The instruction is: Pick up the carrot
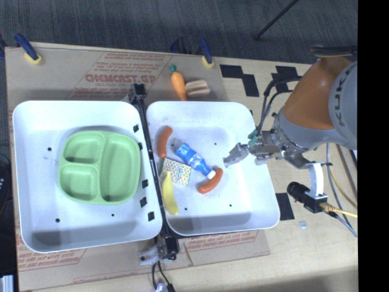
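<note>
Bins sit side by side on the counter, seen from above at a slant. The left bin holds a green divided plate with three compartments, lying flat near its middle. The right bin holds a small heap of things: a sausage standing roughly lengthwise near the dividing wall, a blue and white bottle tilted across the middle, a checkered packet just beside the bottle, a second sausage touching the bottle's lower end, and a banana lying along the left wall.

The carrot is in neither bin. It lies on the brown counter just beyond the right bin's far rim, its green tip pointing away, and a tan bun-like piece rests right next to it.

The gripper hangs over the right bin's right side, well apart from the carrot and near the second sausage. Whether it is wide or narrow cannot be told from this angle, and nothing is seen in its grasp.
</note>
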Robot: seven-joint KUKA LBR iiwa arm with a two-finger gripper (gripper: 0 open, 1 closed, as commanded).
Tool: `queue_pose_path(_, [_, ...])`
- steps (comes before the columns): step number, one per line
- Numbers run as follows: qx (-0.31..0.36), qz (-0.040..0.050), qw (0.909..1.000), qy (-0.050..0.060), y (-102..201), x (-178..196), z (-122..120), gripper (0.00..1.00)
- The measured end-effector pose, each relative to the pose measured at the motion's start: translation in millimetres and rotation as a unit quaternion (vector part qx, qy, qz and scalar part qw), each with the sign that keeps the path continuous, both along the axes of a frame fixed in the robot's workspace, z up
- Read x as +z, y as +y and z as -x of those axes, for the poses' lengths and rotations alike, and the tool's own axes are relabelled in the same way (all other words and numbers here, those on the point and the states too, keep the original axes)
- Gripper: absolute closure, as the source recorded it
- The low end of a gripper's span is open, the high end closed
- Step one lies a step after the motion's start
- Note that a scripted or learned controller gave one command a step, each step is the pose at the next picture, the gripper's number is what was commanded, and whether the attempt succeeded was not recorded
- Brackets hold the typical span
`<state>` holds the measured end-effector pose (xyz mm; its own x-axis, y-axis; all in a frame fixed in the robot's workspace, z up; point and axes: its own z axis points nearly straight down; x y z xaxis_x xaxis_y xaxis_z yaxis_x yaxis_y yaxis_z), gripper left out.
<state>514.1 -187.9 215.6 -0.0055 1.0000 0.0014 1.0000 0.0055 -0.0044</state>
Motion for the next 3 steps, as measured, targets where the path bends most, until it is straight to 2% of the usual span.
queue_pose_path(1, [0.051, -0.0004, 0.9987, 0.000, 21, -124, 38, 0.00])
queue_pose_path(2, [-0.102, -0.0007, 0.9948, 0.001, 83, -125, 38, 0.00])
queue_pose_path(3, [-0.131, -0.0002, 0.9914, -0.001, 152, -24, -28, 0.00])
